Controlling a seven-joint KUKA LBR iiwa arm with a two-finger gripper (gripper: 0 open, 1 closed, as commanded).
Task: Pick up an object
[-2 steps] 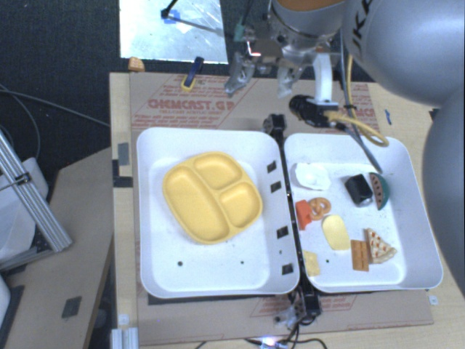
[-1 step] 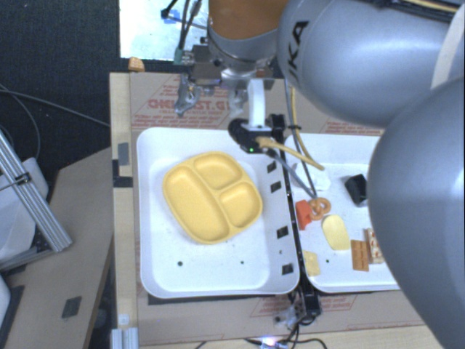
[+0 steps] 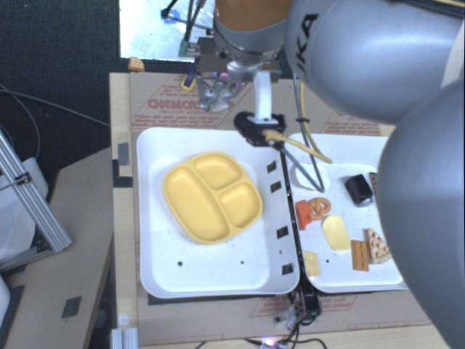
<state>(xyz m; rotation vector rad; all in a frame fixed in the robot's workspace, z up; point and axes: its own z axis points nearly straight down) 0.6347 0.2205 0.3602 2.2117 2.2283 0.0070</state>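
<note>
My gripper [image 3: 215, 99] hangs over the cardboard just behind the left bin's [image 3: 156, 267] far edge, with nothing visible in it. A yellow three-section plate [image 3: 211, 195] lies in the middle of the left bin. The right bin [image 3: 349, 281] holds small toy foods: a pretzel [image 3: 318, 208] beside a red piece [image 3: 303, 215], a pale yellow oval [image 3: 336, 232], a brown wafer [image 3: 359, 255], a pizza slice [image 3: 377, 245] and a pale cheese piece [image 3: 311, 263]. A black block [image 3: 358, 188] lies near that bin's far right. The arm hides the bin's right side.
The big grey arm [image 3: 378, 57] fills the upper right and overhangs the right bin. A dark divider [image 3: 290, 217] runs between the two bins. A thin grey looped thing [image 3: 306, 171] lies at the right bin's far left. Brown cardboard [image 3: 160, 107] lies under both bins.
</note>
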